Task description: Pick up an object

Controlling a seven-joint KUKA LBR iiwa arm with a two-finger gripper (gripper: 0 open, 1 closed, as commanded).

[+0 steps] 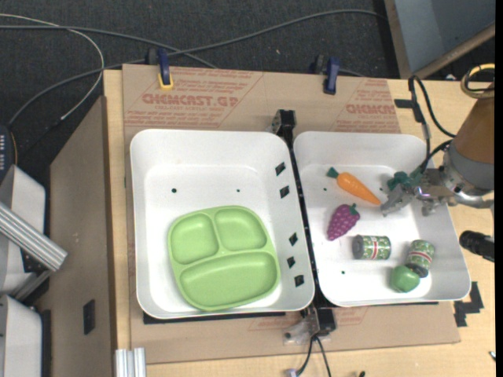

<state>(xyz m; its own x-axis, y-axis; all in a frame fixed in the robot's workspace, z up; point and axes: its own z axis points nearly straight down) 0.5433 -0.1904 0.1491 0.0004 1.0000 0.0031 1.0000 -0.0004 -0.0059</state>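
The right white bin [440, 289] holds several toy items. An orange carrot [355, 185] lies near its middle, with a purple bunch of grapes [342, 221] below it. Further down are a small can [371, 247], a second can [421, 254] and a green apple [405, 278]. My gripper [391, 193] reaches in from the right, low over the bin and just right of the carrot's tip. Its fingers are spread open with nothing between them.
The left white bin [157, 155] holds a green divided plate [224, 256]. A black divider [297, 210] runs between the bins. Cardboard lies under both, held by clamps [164, 75] at the back. Cables hang at the right by the arm [475, 144].
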